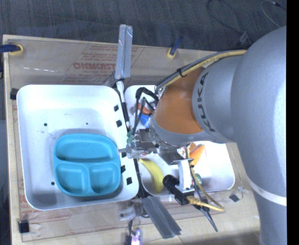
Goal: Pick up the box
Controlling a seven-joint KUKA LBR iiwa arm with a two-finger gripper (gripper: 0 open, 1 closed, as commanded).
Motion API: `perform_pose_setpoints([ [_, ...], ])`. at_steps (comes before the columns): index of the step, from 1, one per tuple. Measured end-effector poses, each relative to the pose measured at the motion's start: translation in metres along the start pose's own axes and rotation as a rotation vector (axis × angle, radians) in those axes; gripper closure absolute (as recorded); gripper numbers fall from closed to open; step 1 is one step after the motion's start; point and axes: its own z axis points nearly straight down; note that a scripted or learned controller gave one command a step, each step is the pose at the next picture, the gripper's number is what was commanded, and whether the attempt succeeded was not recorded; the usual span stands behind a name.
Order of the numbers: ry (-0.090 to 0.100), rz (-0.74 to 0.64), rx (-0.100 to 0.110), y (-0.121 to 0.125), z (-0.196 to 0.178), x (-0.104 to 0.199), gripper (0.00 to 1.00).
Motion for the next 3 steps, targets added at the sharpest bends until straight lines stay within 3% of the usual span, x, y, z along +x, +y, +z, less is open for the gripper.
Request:
perform_pose_setpoints([
  [1,0.0,-0.053,-0.002,0.0,-0.038,-0.055,1.0],
  [2,0.0,-0.102,-0.003,0.0,-0.077,-0.042,1.0],
  [3,0.0,-0.128,0.001,0.031,0.002,-0.043,1.0],
])
